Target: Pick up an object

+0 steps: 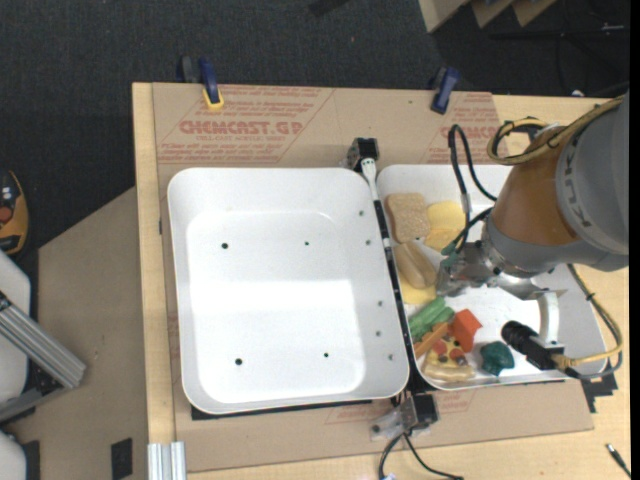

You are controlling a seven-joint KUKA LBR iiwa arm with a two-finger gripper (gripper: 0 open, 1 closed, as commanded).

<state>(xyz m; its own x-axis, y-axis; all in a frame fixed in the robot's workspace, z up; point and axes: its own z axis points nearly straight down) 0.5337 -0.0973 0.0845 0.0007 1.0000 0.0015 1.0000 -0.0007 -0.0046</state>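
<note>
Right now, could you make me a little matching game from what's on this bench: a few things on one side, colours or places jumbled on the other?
Things:
1. left bin
2. clamp
3. orange block
4. teal toy

Descriptions:
A. at the right bin's near edge
B. on the board's far edge, blue with yellow
C. white, with small dark holes
D. beside a green piece

Pairs: 1-C, 2-B, 3-D, 4-A
</note>
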